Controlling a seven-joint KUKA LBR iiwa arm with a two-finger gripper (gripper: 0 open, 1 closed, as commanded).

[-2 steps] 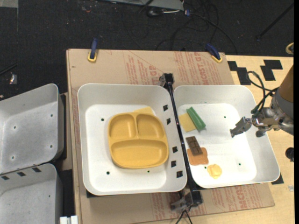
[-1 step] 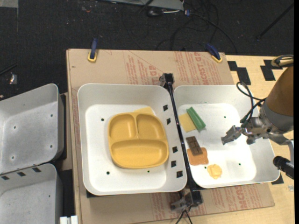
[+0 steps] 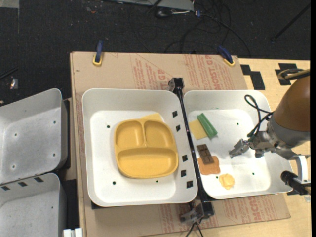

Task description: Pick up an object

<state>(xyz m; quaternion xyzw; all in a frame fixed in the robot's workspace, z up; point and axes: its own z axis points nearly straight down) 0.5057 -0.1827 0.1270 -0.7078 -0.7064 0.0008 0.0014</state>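
In the right bin: green block lying tilted on a pale yellow sponge; brown piece atop an orange piece; small yellow item near the front. Gripper above the bin floor right of these, touching none; jaw state cannot be told. Left bin: yellow divided plate.

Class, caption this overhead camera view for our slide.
Grey arm's gripper hovers in right white bin near green block; yellow divided tray left.
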